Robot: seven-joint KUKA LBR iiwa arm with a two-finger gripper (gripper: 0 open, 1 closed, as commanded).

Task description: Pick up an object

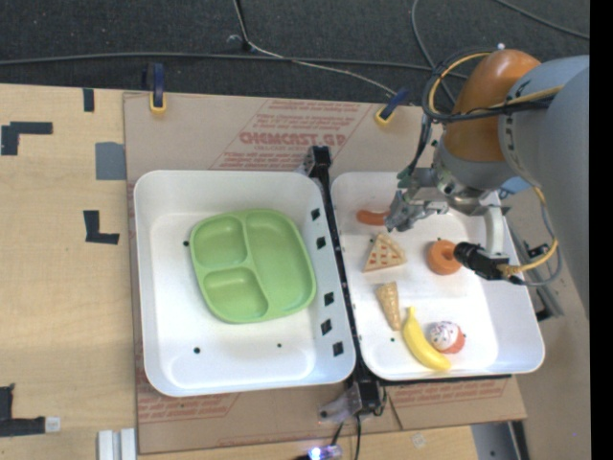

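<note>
The green tray (253,264) lay left and irrelevant. My gripper (402,211) hovered at the red sausage (371,217) in the right bin (517,353); whether it gripped, I couldn't tell. I judged centering over it before descending wisest.

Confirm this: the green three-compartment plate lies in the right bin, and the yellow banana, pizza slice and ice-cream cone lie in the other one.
Not quite. The camera view shows the green three-compartment plate in the left bin. The yellow banana, pizza slice and ice-cream cone lie in the other bin, the right one.
</note>
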